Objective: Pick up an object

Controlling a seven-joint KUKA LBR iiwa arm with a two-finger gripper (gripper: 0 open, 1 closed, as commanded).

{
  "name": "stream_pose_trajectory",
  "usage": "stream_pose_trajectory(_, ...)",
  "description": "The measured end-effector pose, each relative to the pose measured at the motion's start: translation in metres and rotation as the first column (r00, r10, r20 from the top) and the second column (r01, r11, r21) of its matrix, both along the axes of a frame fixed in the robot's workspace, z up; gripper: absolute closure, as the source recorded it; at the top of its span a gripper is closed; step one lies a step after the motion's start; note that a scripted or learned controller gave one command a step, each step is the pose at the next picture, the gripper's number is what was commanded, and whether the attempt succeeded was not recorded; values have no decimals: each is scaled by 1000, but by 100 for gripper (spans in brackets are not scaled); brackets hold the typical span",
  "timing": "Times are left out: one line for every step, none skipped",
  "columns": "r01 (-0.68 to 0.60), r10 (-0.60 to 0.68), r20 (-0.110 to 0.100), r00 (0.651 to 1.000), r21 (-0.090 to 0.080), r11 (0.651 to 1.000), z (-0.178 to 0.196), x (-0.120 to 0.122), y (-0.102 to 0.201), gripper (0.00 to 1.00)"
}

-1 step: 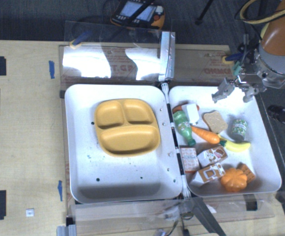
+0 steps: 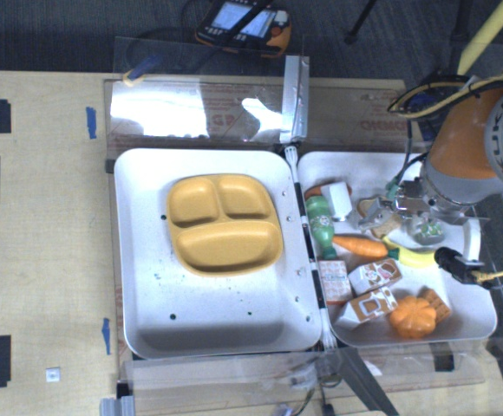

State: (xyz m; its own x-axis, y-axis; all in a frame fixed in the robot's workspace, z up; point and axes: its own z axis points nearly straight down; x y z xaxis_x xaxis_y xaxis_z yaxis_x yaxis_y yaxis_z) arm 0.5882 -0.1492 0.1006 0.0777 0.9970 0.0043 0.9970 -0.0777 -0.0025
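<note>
1. We see the gripper (image 2: 414, 224) low over the far part of the right bin (image 2: 486, 323), under the orange-banded arm (image 2: 468, 150). The wrist hardware covers its tips, so we cannot tell its state, nor whether anything sits in it.

2. The things to pick lie in that right bin. Nearest the gripper are a yellow piece (image 2: 418, 256) and a carrot (image 2: 361, 248), just beside each other. Further off are a green bottle (image 2: 320, 225), a white carton (image 2: 336, 199), two small printed boxes (image 2: 375, 290) and an orange pumpkin (image 2: 413, 316) at the near edge.

3. To do this step well, we judge the arm should commit to one item with room on both sides. The carrot looks a fair choice if taken across its narrow width. The pumpkin is rounder and may slip.

4. We would come straight down and lift slowly, since the items crowd together and a neighbour could be dragged along.

5. The left bin (image 2: 139, 258) bears a yellow divided tray (image 2: 224, 222), well apart from the gripper.

6. Hard to make out: the clutter directly beneath the wrist, where small brownish and clear bits overlap. The arm hides part of the right bin's far corner.
</note>
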Motion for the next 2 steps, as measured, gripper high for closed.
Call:
stream_pose_trajectory(218,-218,5,976,1,976,-14,-67,-4,0)
stream_pose_trajectory(223,-223,13,975,-4,975,-3,-66,-7,100)
